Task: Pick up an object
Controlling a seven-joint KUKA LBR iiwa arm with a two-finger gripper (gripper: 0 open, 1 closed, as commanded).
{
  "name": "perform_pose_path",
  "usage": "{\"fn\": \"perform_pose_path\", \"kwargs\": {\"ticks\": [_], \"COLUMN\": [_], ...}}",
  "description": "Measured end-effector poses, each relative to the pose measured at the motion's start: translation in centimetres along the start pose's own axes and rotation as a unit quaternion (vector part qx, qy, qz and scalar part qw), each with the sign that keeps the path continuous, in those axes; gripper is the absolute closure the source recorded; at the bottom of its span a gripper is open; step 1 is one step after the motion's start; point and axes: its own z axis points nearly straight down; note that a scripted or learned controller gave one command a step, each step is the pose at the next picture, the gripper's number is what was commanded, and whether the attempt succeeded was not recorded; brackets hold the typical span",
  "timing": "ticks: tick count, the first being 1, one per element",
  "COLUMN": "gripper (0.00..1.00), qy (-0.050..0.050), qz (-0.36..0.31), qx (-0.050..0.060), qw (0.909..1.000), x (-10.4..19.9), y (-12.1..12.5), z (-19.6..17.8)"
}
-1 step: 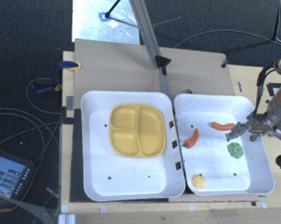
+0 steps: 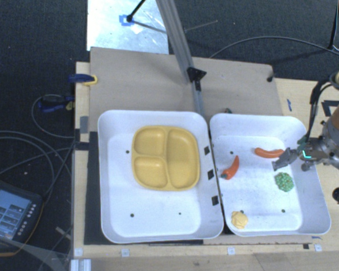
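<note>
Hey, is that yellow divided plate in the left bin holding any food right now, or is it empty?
Empty. All three compartments of the yellow plate show bare yellow; the food items sit in the right bin instead.

Lighting and picture quality: bright, even, overhead.
White bins (image 2: 155, 216) near glare, shadows faint and soft; pale patch of floor (image 2: 121, 23) washed out at top; dark carpet loses detail; overall slightly soft, end effector (image 2: 292, 157) blurred.
</note>
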Motion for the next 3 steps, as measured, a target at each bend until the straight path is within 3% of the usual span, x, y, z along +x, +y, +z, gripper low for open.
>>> {"fn": "perform_pose_path", "kwargs": {"ticks": [3], "gripper": [0.0], "qy": [0.0], "qz": [0.001], "qx": [0.003], "qw": [1.0], "x": [0.1], "y": [0.2], "z": [13.2]}}
